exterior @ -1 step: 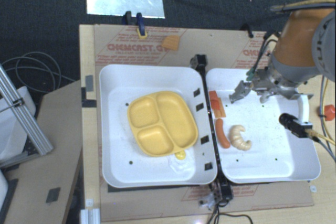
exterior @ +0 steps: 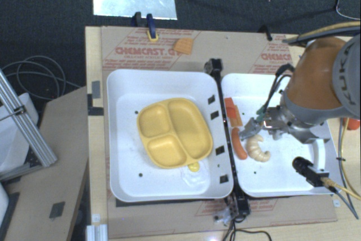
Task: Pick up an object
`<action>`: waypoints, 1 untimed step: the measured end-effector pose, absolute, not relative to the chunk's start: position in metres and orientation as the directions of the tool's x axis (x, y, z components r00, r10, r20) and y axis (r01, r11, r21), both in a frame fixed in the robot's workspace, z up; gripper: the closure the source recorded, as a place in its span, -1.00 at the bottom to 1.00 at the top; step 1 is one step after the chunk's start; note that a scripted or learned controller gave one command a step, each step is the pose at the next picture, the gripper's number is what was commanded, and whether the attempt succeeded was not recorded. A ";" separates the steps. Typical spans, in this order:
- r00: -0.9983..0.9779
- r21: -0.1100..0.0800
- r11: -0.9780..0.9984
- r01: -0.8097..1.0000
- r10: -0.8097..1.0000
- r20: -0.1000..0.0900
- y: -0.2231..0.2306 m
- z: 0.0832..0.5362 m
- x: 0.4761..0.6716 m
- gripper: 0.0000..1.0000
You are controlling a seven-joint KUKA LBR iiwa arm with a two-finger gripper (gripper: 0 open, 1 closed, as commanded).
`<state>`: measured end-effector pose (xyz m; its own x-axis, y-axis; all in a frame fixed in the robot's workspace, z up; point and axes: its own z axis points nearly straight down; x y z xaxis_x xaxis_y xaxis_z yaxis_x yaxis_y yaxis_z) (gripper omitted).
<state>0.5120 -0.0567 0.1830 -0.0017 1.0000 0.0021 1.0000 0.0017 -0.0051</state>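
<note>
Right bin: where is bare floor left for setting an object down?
The right bin is bare along its far edge, beyond the orange stick, and along its near edge below the croissant. It is crowded at the left wall, where the sausage, the croissant and the gripper cluster.

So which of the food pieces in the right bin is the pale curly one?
The croissant, nearest the gripper. The sausage is red and straight; the orange stick lies farther up.
</note>
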 end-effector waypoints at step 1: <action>-0.008 0.021 0.008 1.000 1.000 0.002 -0.014 0.367 0.489 -1.00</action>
<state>0.4893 -0.0137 0.3674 -0.0085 1.0000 0.0023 0.9997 0.0084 0.0212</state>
